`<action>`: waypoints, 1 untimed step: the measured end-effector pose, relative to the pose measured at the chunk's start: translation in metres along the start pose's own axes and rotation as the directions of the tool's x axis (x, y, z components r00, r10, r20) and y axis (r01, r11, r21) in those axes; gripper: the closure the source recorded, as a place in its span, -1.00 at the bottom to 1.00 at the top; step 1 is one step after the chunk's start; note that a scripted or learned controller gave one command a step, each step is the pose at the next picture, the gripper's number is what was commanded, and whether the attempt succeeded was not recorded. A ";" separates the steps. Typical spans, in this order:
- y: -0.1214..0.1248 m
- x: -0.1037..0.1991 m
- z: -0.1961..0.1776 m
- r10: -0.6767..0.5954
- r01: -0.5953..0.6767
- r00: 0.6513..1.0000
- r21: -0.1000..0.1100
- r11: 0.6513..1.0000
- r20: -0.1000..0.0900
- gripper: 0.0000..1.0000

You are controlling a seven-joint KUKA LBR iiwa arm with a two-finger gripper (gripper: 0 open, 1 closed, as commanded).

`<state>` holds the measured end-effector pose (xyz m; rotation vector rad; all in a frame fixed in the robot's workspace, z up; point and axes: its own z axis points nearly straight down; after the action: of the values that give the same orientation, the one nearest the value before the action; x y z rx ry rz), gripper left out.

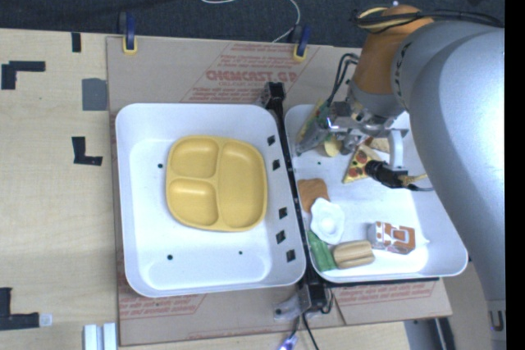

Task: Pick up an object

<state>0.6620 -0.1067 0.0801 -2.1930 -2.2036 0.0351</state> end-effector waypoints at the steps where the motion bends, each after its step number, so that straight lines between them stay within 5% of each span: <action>1: 0.000 -0.002 0.000 -0.001 0.001 1.000 -0.001 1.000 -0.001 -1.00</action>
<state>0.6620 -0.1091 0.0798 -2.1921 -2.2046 0.0329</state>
